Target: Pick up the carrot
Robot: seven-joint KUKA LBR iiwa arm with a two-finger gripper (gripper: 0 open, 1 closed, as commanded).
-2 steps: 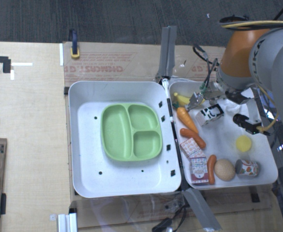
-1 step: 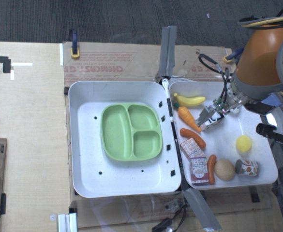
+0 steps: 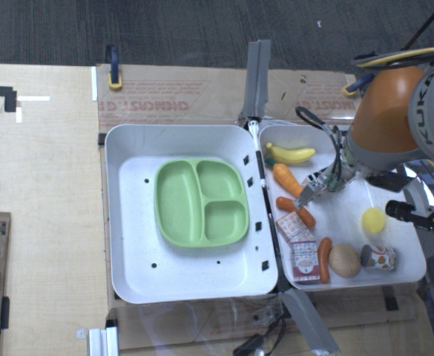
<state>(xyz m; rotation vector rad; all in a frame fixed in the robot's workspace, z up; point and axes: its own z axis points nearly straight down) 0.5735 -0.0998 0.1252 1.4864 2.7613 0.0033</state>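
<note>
White "KUKA" letters — partly cut off — on the grey arm (image 3: 433, 117)

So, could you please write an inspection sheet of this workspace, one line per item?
Surface: two white bins side by side on the bench.
Job's things: carrot in the right bin, under the banana.
Clutter: lemon, small cartons, sausages, a round brown item; green divided plate in the left bin.
Grippers: gripper just right of the carrot.
Cables: black cable by the wrist.
Surroundings: cardboard, blue clamp.
</note>
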